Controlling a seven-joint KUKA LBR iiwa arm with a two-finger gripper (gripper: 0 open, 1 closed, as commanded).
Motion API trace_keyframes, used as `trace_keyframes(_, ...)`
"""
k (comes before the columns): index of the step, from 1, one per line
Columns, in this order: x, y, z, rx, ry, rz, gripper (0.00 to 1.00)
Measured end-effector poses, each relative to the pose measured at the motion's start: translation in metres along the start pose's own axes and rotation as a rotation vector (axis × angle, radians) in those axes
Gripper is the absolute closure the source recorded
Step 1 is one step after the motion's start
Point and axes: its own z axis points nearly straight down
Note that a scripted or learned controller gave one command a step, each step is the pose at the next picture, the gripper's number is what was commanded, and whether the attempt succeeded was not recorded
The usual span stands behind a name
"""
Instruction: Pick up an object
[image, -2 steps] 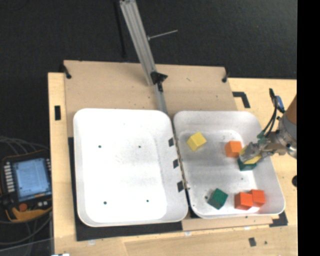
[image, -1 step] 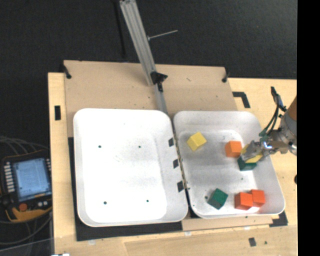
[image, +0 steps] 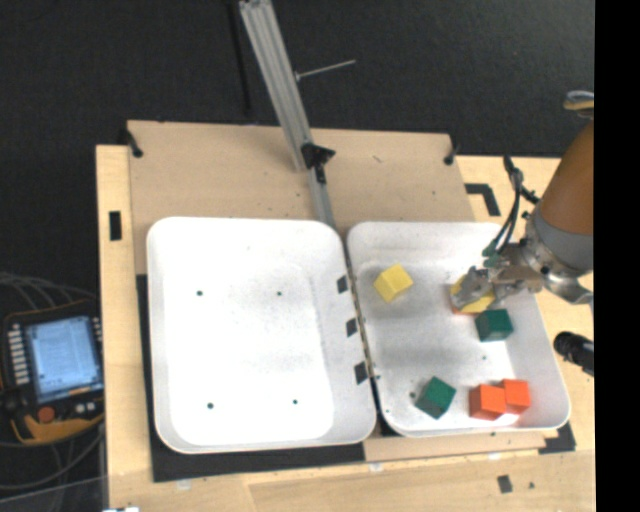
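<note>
My gripper (image: 483, 283) reaches in from the right, low over the right bin (image: 425, 240). A small yellow piece with a reddish edge (image: 467, 297) lies right at its tip, partly covered by it. Whether that piece is gripped is unclear. A yellow cube (image: 393, 283) sits to the left of it, apart from the gripper. A dark green block (image: 493, 324) lies just below the gripper. Another green block (image: 435, 396) and two orange blocks (image: 500, 397) rest near the bin's front edge.
The left bin (image: 240, 330) stands beside the right one, joined at a middle rim with clips (image: 353, 325). A slanted metal pole (image: 290, 100) rises behind the bins. A handheld screen unit (image: 55, 360) lies off the bench at the left.
</note>
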Motion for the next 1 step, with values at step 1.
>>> trace_keyframes(1, 0.0479, 0.0193, -0.0066, 0.001, 0.001, 0.0, 1.0)
